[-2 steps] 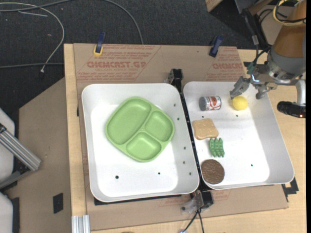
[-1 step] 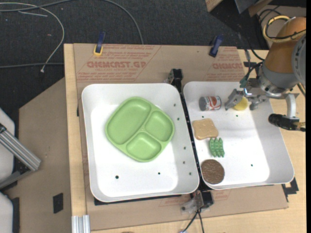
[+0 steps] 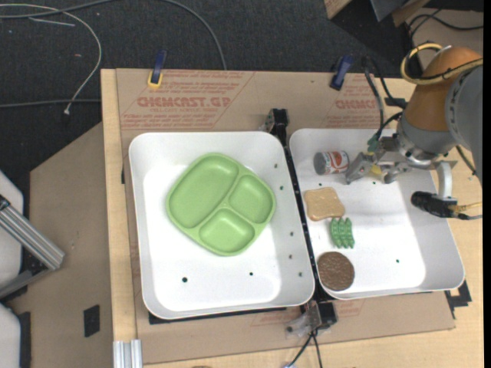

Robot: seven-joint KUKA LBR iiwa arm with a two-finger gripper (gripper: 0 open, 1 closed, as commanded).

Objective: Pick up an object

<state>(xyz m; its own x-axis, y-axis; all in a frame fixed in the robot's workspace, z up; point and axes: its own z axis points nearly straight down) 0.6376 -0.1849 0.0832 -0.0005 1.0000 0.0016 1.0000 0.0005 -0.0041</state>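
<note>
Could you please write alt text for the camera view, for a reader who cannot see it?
A grey arm's gripper hovers in the right bin beside a small can, above toast, a green toy and a brown disc. The left bin holds a green divided plate.

Green three-compartment plastic plate (image 3: 221,203): smooth, slight sheen. Shallow white plastic bins (image 3: 157,278): glossy. Brown cardboard sheet (image 3: 115,152): matt.

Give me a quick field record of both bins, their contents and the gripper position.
left bin: green divided plate
right bin: small can on its side, toast slice, green toy piece, brown round patty
gripper: over right bin, beside the can
held: nothing seen between its fingers
</note>
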